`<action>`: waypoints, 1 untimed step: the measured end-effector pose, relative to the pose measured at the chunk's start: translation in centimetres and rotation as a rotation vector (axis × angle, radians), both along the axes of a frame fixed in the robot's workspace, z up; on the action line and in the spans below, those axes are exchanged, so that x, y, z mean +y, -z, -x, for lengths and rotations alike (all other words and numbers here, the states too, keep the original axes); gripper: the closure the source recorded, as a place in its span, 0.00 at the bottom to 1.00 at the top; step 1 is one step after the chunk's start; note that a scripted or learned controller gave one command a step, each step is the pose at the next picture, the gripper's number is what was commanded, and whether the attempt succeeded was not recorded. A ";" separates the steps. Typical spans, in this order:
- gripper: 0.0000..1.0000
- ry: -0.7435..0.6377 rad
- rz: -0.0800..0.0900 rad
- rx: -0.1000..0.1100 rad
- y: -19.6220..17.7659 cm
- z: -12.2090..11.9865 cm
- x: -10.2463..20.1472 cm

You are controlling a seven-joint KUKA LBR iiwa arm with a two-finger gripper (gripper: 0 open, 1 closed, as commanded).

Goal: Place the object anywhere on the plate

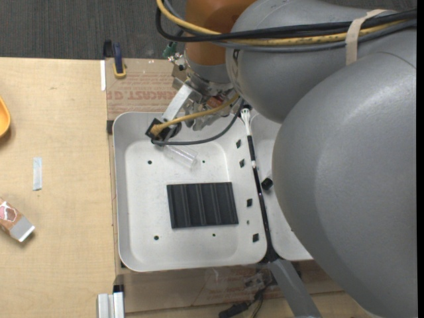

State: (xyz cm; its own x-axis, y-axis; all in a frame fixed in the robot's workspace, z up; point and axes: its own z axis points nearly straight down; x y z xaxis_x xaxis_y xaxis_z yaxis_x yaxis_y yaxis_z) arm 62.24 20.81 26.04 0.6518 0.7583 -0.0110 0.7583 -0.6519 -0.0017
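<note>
A black ridged rectangular plate (202, 204) lies flat in the left white bin (132, 244), toward its front half. My gripper (181, 155) hangs over the back part of that bin, just behind the plate's far left corner and apart from it. Its tip looks pale and translucent against the bin floor. I cannot make out any object at the tip. The grey arm with its orange band covers the top right of the view and hides most of the right bin.
On the wooden bench left of the bins lie a small grey strip (37, 174) and a red and grey packet (14, 221); an orange thing (3, 119) pokes in at the left edge. A blue clamp (116, 57) stands behind the bin. A small black knob (266, 184) sits on the divider.
</note>
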 end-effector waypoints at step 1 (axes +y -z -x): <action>1.00 -0.138 -0.005 -0.002 4.2 0.9 1.5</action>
